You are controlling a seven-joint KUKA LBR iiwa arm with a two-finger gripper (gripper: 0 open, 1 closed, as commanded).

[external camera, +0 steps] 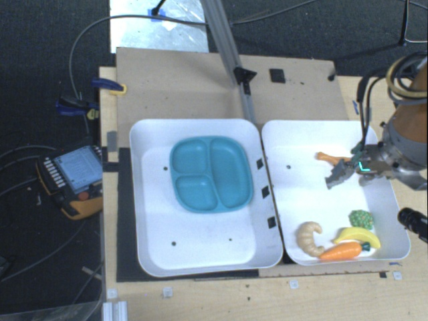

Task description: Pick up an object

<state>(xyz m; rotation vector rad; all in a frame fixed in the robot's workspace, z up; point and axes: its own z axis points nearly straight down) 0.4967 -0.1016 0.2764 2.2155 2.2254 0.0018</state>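
Gripper [336,176] grip state unclear; small orange piece [327,157] lies just above it.

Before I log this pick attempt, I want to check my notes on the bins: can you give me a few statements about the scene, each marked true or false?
1. The blue divided plate lies in the left bin. True.
2. The carrot lies in the left bin. False: it lies near the front edge of the right bin.
3. The gripper is over the right bin. True.
4. The banana sits on the blue plate. False: it lies in the right bin, beside the carrot and just in front of the broccoli.
5. The croissant lies to the left of the carrot in the camera view. True.
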